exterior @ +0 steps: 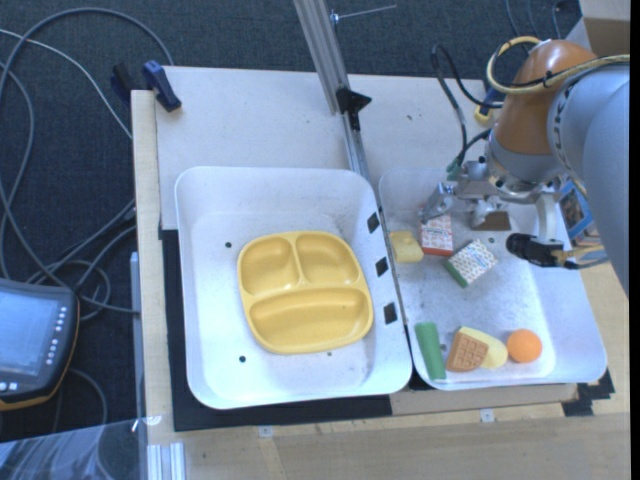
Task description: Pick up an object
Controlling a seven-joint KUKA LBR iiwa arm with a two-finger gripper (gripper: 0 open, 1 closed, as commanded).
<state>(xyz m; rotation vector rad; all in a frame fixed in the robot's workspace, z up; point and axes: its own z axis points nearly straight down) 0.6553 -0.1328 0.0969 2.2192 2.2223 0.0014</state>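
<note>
In the right bin (pixel 560 298) my gripper (pixel 452 202) hangs low over the far left part, at the end of the grey arm with its orange band (pixel 535 78). A small red and white block (pixel 437 236) lies just below the gripper, close to it or touching it; I cannot tell which. A green and white checked block (pixel 471 262) lies a little to the right of that. A pale yellow piece (pixel 405 246) rests against the bin's left wall.
Along the right bin's near edge lie a green cylinder (pixel 428 350), a waffle-patterned piece on a yellow wedge (pixel 472 351) and an orange ball (pixel 523 346). The left bin (pixel 200 268) holds a yellow divided plate (pixel 303 290). A metal post (pixel 325 28) rises behind the bins.
</note>
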